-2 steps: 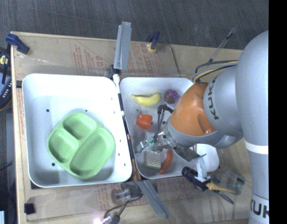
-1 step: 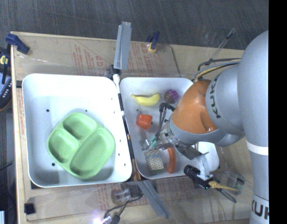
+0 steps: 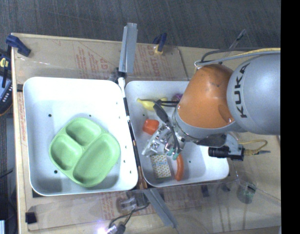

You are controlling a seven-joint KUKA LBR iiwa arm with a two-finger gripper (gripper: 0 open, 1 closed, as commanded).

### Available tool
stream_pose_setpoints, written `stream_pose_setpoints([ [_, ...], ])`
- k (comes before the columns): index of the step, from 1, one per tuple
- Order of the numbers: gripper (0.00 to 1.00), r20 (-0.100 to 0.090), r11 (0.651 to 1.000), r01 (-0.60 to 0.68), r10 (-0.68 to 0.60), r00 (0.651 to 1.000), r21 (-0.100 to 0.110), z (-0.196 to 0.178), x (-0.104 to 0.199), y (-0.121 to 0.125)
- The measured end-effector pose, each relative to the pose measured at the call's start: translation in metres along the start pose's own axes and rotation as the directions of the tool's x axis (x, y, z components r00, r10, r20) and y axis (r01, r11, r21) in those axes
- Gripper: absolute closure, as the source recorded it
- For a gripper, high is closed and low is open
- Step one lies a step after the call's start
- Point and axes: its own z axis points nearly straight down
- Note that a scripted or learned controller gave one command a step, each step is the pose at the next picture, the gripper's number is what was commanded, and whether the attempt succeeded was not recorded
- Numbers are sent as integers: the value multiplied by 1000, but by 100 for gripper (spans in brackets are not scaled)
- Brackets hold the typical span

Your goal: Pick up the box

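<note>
The box is small and flat, with a speckled beige pattern, and lies near the front wall of the right bin. My gripper hangs just behind it and over its far edge, under the big orange and grey wrist. Nothing shows in the gripper's grasp. The arm hides much of the right bin's middle and right side.
A red-orange sausage-shaped piece lies right beside the box. An orange cup and a yellow banana-like piece lie further back. A green divided plate sits in the left bin.
</note>
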Motion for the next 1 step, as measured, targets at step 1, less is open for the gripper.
stream_pose_setpoints([
  [1, 100, -1, 978, 210, -210, 978, 0, -74, -27, 50],
])
